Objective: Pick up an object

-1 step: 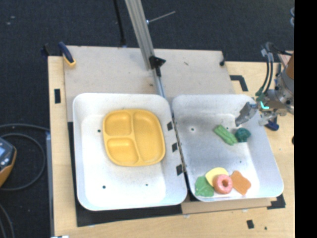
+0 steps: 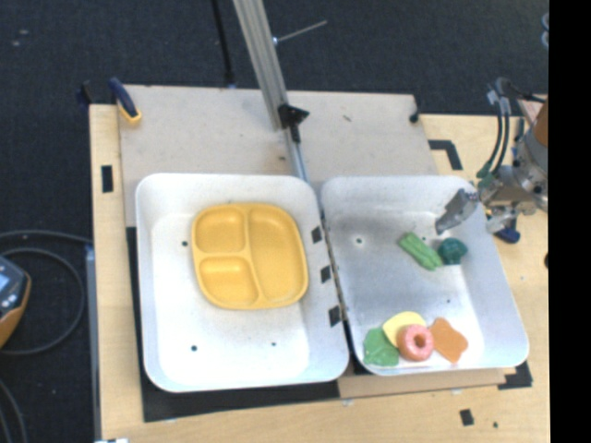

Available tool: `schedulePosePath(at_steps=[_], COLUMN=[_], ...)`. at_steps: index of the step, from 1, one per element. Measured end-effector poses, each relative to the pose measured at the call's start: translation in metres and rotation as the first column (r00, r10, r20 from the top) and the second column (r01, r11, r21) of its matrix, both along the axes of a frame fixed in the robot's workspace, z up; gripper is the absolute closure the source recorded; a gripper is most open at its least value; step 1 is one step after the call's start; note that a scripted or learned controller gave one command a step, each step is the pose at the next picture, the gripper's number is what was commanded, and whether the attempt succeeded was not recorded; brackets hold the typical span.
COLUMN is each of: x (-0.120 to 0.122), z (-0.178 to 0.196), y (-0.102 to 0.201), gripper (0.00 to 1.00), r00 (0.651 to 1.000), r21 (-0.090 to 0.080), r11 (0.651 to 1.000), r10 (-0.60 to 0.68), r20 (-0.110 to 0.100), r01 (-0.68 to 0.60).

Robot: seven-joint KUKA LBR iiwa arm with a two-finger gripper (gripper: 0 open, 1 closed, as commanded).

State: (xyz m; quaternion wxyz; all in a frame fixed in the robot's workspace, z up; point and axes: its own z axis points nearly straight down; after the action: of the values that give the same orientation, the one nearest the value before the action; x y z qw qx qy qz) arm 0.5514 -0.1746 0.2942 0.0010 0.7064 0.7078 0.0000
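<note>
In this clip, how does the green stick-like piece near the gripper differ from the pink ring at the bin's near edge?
The green stick is long and narrow; the pink ring is round with a hole. The green stick lies mid-bin beside a teal piece, close under the gripper; the pink ring sits in the cluster at the near edge. Both lie in the right bin.

Arm [image 2: 526,169] is getting cut off at right edge, mostly out of frame. Gripper [image 2: 459,212] is showing as one grey finger shape; jaw state unreadable. Orange device [image 2: 11,298] is running off left edge. Pole [image 2: 249,7] is leaving the top.
</note>
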Motion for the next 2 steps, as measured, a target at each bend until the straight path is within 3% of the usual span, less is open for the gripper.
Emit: schedulePosePath(at_steps=[2], x=[-0.001], z=[-0.088], y=[-0.003], gripper=[0.0], r00=[1.0], r21=[0.0], r11=[1.0], r10=[-0.003], r20=[-0.004], r01=[0.003])
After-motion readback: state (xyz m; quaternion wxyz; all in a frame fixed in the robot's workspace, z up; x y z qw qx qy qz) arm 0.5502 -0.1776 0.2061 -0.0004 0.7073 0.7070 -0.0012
